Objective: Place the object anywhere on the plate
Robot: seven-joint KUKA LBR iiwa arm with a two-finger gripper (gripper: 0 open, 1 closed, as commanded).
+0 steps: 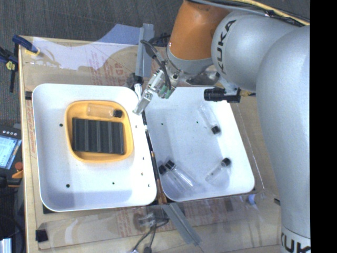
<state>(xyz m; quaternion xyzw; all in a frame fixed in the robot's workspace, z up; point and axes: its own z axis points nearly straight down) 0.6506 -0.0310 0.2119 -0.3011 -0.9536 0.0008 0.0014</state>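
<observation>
Two white bins (95,194) side by side; yellow plate (99,132) in left, clear vial (104,111) at its top rim. Gripper (141,103) over divide, jaw state unclear.

Yellow plate (75,111), dark ribbed centre

The yellow plate (99,132) fills the middle of the left bin (79,191), with a dark ribbed insert (98,135) over most of it and a clear vial (105,110) lying along its far rim. Bare bin floor rings the plate — widest on the near side. In the right bin (176,123) three clear vials (209,121) (176,174) (217,169) lie along the right and near edges; its middle and far-left floor are open. The tool (141,105) hangs above the ridge between the bins, the arm (253,57) covering the far right corner.
</observation>
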